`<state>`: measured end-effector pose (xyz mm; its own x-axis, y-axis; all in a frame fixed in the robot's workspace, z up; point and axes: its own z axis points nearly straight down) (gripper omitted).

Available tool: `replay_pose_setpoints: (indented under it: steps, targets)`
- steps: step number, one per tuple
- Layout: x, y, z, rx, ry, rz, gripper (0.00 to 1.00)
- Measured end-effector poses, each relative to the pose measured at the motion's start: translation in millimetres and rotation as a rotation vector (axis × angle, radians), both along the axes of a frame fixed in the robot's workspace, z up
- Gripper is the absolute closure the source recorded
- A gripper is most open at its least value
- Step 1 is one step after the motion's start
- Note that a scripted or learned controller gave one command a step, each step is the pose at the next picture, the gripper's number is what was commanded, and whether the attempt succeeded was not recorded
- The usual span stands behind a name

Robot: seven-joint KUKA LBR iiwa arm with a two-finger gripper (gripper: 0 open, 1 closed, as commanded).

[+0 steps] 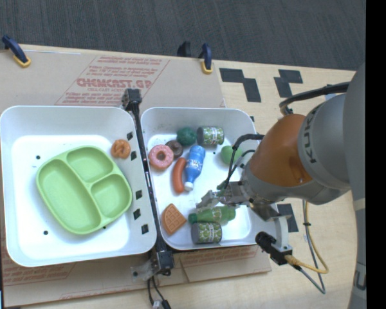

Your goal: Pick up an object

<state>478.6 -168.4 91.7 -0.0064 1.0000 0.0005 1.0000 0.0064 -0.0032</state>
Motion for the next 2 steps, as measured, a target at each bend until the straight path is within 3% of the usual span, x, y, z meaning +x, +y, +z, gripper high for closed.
replay_pose_setpoints:
  steps: [1, 2]
  targets:
    - [2, 0, 11, -0.001, -0.002, 0.006, 1.00]
    - [75, 36, 100, 0.000, -0.004, 0.000, 1.00]
